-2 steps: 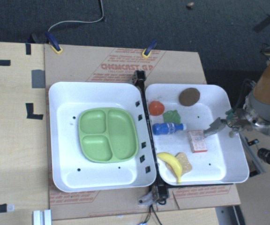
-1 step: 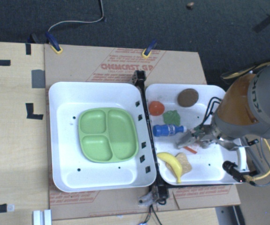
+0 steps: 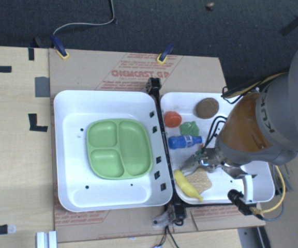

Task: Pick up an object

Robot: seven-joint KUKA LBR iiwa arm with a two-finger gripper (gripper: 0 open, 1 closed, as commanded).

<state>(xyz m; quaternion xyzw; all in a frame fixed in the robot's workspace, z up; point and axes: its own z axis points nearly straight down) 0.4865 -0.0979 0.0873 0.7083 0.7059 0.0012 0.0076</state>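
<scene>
Two shallow white bins sit side by side on a sheet of brown cardboard (image 3: 133,71) printed with red lettering, laid over a pale wooden bench (image 3: 12,138). The left bin (image 3: 66,138) holds a light green divided plate (image 3: 120,148) with three compartments, lying flat near its middle. The right bin (image 3: 265,187) holds a cluster of small things: a round brown cookie-like disc (image 3: 207,108) near the far rim, a red-orange tomato-like ball (image 3: 172,119) close to the divider between the bins, a crumpled green item (image 3: 189,128) just beside it, a blue bottle (image 3: 184,141) lying on its side below those, a yellow banana (image 3: 185,185) near the front rim, and a tan square slice of bread (image 3: 199,180) touching the banana. The grey arm with its orange band (image 3: 247,128) reaches in from the right and covers much of that bin. Its gripper (image 3: 199,161) is low, between the blue bottle and the bread; whether it is apart or together cannot be told. Dark carpet (image 3: 190,14) lies beyond the bench, crossed by a thin white cable (image 3: 103,10). Yellow-and-blue clamps (image 3: 60,49) pin the cardboard's far edge.
</scene>
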